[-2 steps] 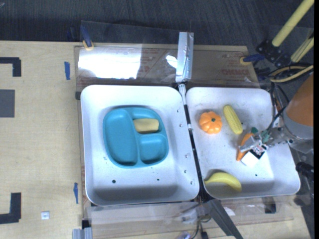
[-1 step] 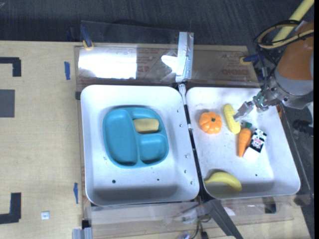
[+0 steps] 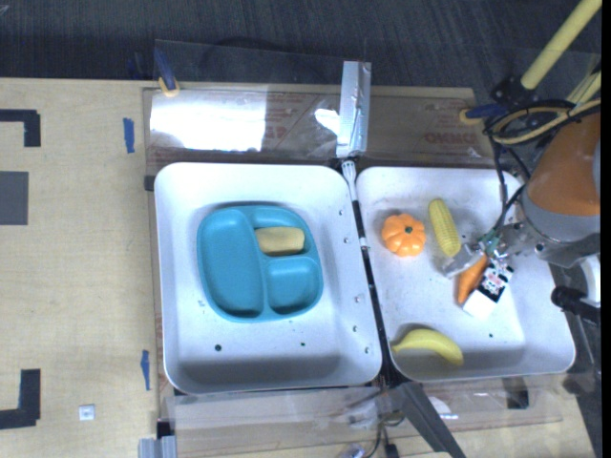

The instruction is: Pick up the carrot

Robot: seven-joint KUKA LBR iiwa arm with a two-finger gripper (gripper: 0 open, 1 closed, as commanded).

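Camera view, from the left: the left bin [image 3: 181,256] on the counter holds a blue divided plate [image 3: 234,270] with a pale yellow piece [image 3: 281,240] in its upper right compartment. In the right bin [image 3: 535,346] lie an orange pumpkin [image 3: 404,235], a corn cob [image 3: 442,227], a banana [image 3: 428,345] near the front wall and the carrot [image 3: 471,278], tilted, just below the jaws [image 3: 482,249]. The carrot's upper end seems to touch them, but the spot is cluttered, so whether the jaws are wide, narrow or gripping cannot be told.
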